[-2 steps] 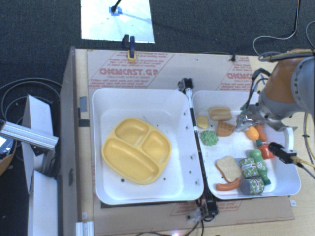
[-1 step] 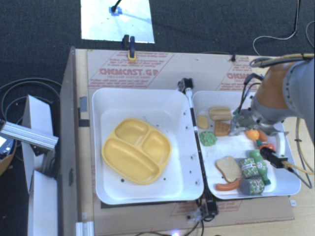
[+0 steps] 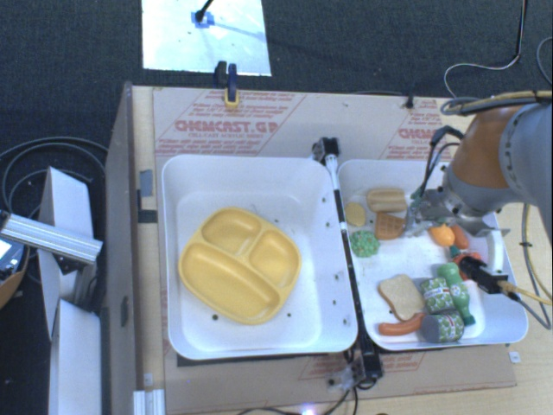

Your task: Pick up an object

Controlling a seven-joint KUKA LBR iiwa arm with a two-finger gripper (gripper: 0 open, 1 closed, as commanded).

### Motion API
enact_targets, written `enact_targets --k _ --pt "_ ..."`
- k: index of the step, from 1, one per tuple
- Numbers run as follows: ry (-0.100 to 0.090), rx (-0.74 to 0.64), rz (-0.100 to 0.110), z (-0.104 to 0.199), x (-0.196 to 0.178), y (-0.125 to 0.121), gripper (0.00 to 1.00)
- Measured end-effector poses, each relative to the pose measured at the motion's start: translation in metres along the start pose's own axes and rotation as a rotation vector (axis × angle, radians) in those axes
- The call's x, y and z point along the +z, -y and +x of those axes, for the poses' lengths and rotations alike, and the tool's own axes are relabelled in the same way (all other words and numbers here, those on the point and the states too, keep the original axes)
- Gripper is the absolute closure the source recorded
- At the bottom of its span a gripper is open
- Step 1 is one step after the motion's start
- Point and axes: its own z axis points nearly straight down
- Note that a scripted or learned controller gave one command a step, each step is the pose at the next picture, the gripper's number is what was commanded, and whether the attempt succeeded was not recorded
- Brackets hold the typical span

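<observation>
Gripper (image 3: 418, 220), jaw state indiscernible, over right bin (image 3: 505, 322) beside cracker (image 3: 390, 226); orange fruit (image 3: 442, 235) at its 3 o'clock, partly hidden

Left shallow white plastic bin (image 3: 186, 258) — pale yellow compartmented tray (image 3: 239, 264). Right shallow white plastic bin (image 3: 510, 318), lower right of frame — tan bread slice (image 3: 401, 295), green broccoli-like piece (image 3: 365, 244), orange round fruit (image 3: 442, 235), red-orange sausage (image 3: 400, 326), green patterned bottle (image 3: 449, 288).

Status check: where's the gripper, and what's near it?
Gripper low in right bin, nothing seen held. Orange piece beside it. Toast slice close alongside.
</observation>
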Motion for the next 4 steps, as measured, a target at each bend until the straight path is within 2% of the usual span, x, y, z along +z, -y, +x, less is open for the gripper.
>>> enact_targets --k 1,2,3,4 --pt "0.001 -0.003 -0.002 0.000 -0.011 -0.001 1.00" --pt "-0.001 0.005 0.003 -0.020 -0.033 0.010 1.00" --pt "-0.001 0.002 0.002 -0.001 -0.048 -0.001 1.00" --pt "-0.001 0.003 0.003 -0.001 -0.048 -0.001 0.00"
